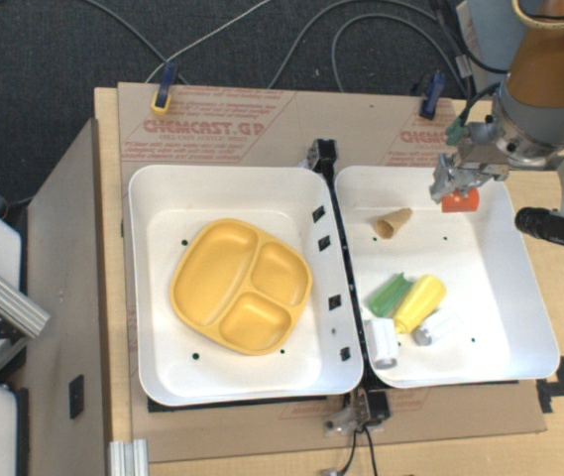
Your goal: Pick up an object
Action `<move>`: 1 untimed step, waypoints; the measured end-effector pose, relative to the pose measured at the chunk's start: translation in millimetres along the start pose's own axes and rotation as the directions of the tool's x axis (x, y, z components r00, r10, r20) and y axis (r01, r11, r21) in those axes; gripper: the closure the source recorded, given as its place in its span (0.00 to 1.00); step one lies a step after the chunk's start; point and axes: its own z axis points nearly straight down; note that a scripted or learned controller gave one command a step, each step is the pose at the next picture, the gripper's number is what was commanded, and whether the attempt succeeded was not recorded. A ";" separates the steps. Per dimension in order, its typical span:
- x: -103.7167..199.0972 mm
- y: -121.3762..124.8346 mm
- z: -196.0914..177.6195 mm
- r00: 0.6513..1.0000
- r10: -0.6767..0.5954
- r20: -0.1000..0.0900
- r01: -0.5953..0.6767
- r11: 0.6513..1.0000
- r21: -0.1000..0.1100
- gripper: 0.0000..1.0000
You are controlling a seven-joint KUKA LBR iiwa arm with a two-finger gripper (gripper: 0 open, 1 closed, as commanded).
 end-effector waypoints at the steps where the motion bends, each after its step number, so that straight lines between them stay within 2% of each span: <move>1: 50.3 3.4 3.9 1.000 0.001 0.001 -0.001 1.000 0.001 1.00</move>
